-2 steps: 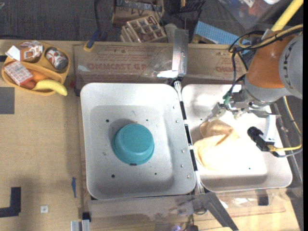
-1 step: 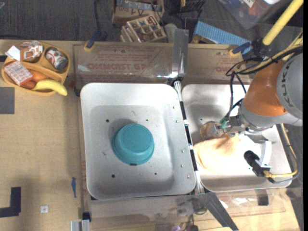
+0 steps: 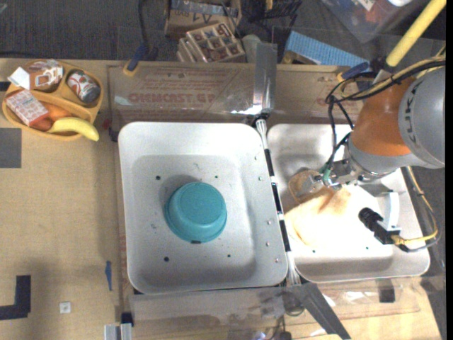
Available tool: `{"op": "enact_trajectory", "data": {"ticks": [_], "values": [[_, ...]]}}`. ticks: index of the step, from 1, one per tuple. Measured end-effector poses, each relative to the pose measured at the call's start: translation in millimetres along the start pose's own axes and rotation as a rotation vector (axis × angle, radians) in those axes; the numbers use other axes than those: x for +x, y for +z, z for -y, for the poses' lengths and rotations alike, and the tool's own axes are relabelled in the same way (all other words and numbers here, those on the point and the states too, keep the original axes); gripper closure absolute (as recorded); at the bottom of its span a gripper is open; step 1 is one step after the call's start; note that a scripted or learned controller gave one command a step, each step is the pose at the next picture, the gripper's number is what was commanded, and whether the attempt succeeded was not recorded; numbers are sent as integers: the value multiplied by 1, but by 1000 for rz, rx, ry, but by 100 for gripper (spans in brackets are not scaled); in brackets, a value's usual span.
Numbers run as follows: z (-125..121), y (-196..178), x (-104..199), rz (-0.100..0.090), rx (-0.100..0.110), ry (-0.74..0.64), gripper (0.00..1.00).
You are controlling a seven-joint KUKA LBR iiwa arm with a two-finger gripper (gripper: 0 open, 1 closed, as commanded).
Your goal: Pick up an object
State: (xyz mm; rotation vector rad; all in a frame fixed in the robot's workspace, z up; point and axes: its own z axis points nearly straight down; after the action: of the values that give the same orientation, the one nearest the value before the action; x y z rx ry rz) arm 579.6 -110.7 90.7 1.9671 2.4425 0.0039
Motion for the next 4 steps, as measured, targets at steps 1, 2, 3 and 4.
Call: {"op": "enact_trajectory", "data": {"ticks": [1,2,3,4], "values": [[-47,-74,-42,0,3,101,0],[-22,2,1,0,-3,24,0],[-22,-9,-1,0,-7,30,100],[-22,-9,-2,0,-8,30,0]]}}
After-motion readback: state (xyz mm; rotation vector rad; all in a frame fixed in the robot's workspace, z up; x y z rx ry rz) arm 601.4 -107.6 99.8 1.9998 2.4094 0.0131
